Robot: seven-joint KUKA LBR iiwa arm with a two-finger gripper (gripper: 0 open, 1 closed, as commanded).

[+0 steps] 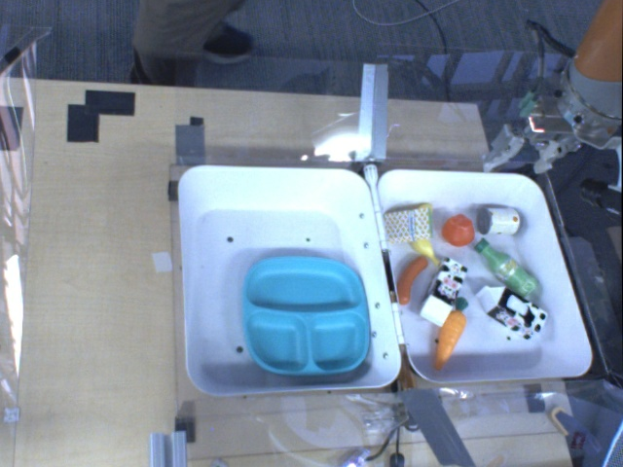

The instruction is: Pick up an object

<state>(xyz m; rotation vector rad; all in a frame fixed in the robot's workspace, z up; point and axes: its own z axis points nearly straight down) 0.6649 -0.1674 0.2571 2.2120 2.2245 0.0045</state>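
The right bin (pixel 565 358) holds several small items. Among them are a yellow mesh-wrapped piece (pixel 407 223), a red tomato (pixel 458 230), a small white can (pixel 500 222), a green bottle (pixel 506 268), an orange carrot (pixel 449 336), a red-orange sausage shape (pixel 412 278) and two black-and-white cow-patterned cartons (pixel 450 281) (pixel 517 314). My gripper (pixel 526 152) hangs at the top right, above the bin's back right rim. It is open, with nothing between its fingers, and well above the items.
In the left bin (pixel 209 261) a blue divided plate (pixel 305 312) lies toward the front. A metal post (pixel 374 115) rises behind the divider between the bins. A person's legs (pixel 190 13) stand at the back left, and a cable (pixel 419 8) lies on the floor.
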